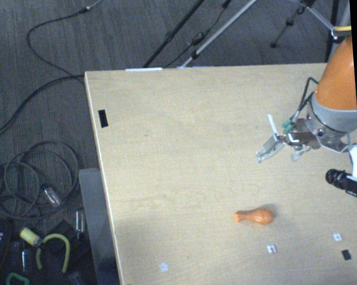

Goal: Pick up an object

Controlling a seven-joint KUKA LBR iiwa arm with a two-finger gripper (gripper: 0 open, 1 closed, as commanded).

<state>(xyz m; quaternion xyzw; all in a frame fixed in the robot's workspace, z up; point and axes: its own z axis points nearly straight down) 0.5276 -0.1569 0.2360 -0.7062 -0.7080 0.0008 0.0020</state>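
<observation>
I see the arm: orange band over a grey wrist ring | black cable looping beside the band | gripper: pale metallic fingers, small green tag near their base | black knob below the wrist.

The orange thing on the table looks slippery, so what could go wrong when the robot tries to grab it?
The orange object is small and rounded with a thin neck, lying flat on the table, so it may roll or slip out. The gripper sits apart from it, farther back on the table, so it could come down off target and close on nothing.
</observation>
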